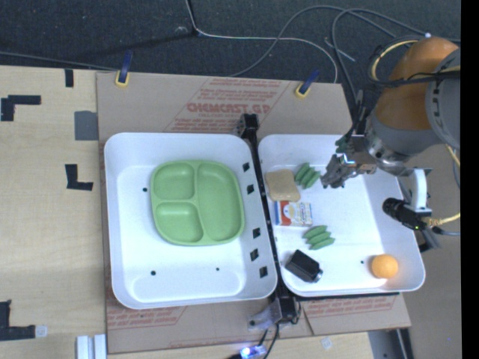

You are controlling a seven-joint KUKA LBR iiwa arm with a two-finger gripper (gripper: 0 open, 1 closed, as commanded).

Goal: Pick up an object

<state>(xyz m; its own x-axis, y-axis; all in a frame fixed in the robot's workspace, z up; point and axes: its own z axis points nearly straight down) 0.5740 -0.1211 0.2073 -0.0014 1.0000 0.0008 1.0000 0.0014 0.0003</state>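
Black block (304,265) nearest; claw (334,176) beside upper green pods (304,175), jaw state unclear; pods probably light, soft: pinch midway.

We can't tell the gripper (334,176) fingertips apart, too small and dark. Arm (419,88) cut off at right edge. Print on small carton (293,214) too blurry to read. Black object (304,265) unidentifiable.
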